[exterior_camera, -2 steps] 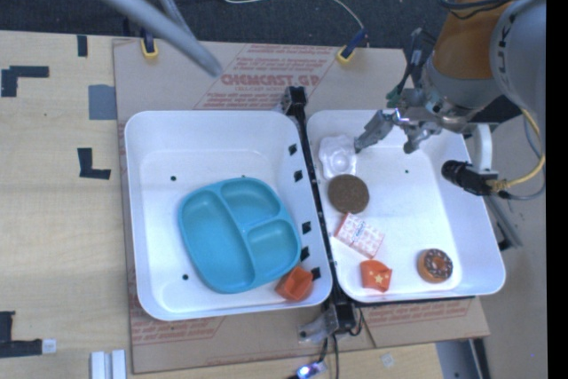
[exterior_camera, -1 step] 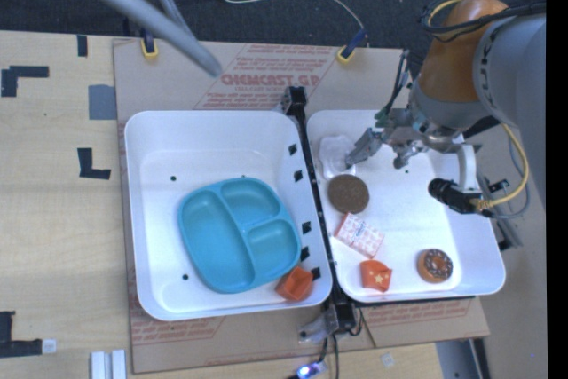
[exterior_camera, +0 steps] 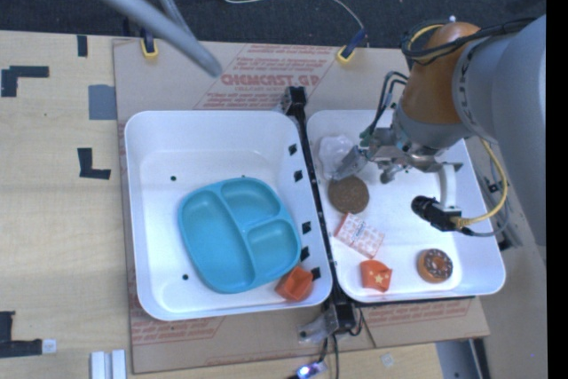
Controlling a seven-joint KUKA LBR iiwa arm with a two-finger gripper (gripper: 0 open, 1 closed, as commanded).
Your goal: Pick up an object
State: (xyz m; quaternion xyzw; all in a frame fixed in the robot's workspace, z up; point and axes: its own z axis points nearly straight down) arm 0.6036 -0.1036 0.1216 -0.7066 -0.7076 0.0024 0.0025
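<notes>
A pale wooden bench carries a printed cardboard sheet (exterior_camera: 266,77), and on it two shallow white plastic bins sit side by side, joined along a black divider. The left bin (exterior_camera: 146,146) holds a smooth, glossy blue tray (exterior_camera: 238,232) with three rounded compartments and, at its lower right corner, a small orange lumpy piece (exterior_camera: 295,283). In the right bin (exterior_camera: 484,275) lie a flat brown round disc (exterior_camera: 349,193), a crinkled clear wrapper (exterior_camera: 335,152) above it, a small packet with red print (exterior_camera: 358,233), an orange-red blocky piece (exterior_camera: 375,274) and a ring-shaped brown doughnut (exterior_camera: 436,264). The grey arm with its orange band reaches in from the right; its gripper (exterior_camera: 368,157) hangs over the wrapper and disc, cabling crowding it, and whether it is open or closed cannot be made out.
</notes>
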